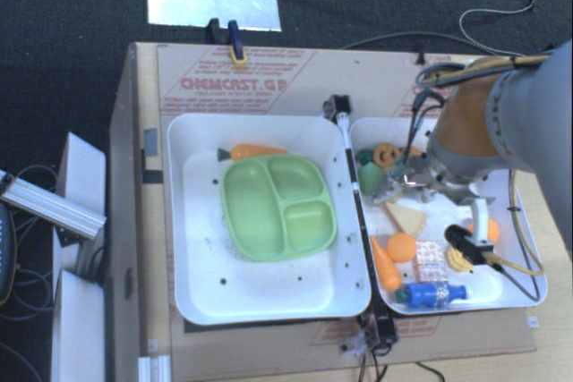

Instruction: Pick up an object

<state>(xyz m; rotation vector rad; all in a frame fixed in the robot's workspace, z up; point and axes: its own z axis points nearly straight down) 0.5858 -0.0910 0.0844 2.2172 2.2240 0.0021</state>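
My gripper point(405, 183) hangs low over the upper left part of the right bin point(524, 298). It is just above a pale yellow wedge point(407, 216) and next to a green toy point(369, 174) and an orange pretzel-shaped piece point(387, 156). I see nothing held in it. Lower in this bin lie an orange ball point(402, 247), a carrot point(385, 265), a pink-and-white wafer point(429, 259), a blue bottle point(431, 292) and a small yellow piece point(458, 261). The arm hides the bin's upper right.
The left bin point(192, 219) holds a green divided plate point(277, 206) and a carrot point(255, 152) along its far side. A black divider bar point(354, 192) runs between the two bins. Another orange piece point(491, 230) lies near the right bin's right side.
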